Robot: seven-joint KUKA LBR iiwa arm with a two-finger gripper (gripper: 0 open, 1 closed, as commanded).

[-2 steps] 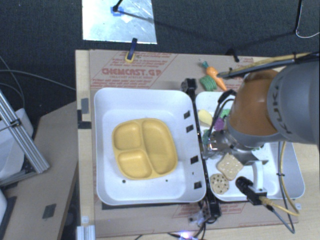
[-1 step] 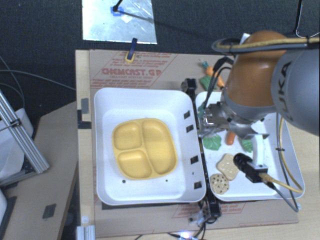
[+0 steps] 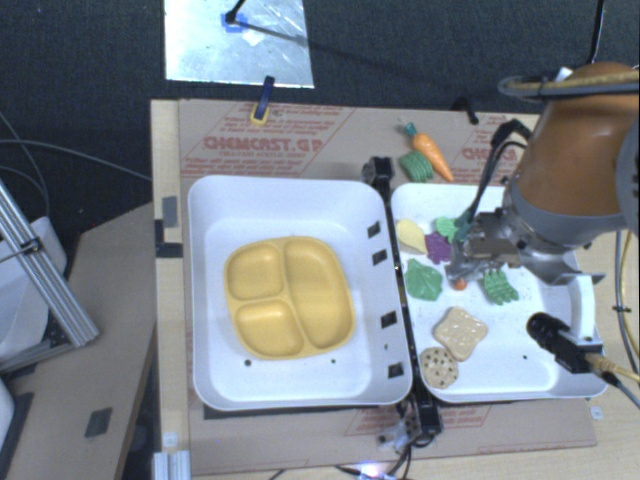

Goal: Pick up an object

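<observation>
My gripper (image 3: 462, 268) hangs low over the middle of the right bin (image 3: 520, 373), coming in from the right. Around it lie toy foods: a purple piece (image 3: 438, 247), a pale yellow piece (image 3: 410, 235), a green leafy piece (image 3: 423, 281), another green piece (image 3: 499, 288) and a small teal piece (image 3: 446, 228). A small red-orange bit (image 3: 458, 285) shows just below the fingertips. A cracker (image 3: 459, 332) and a chocolate-chip cookie (image 3: 438, 366) rest nearer the front of that bin. The arm hides whatever lies under the wrist.
The left bin (image 3: 215, 368) holds a yellow three-compartment plate (image 3: 289, 296). A toy carrot (image 3: 433, 155) and a green item (image 3: 416, 167) lie on the cardboard behind the right bin. A shiny metal sheet (image 3: 238, 28) lies at the back.
</observation>
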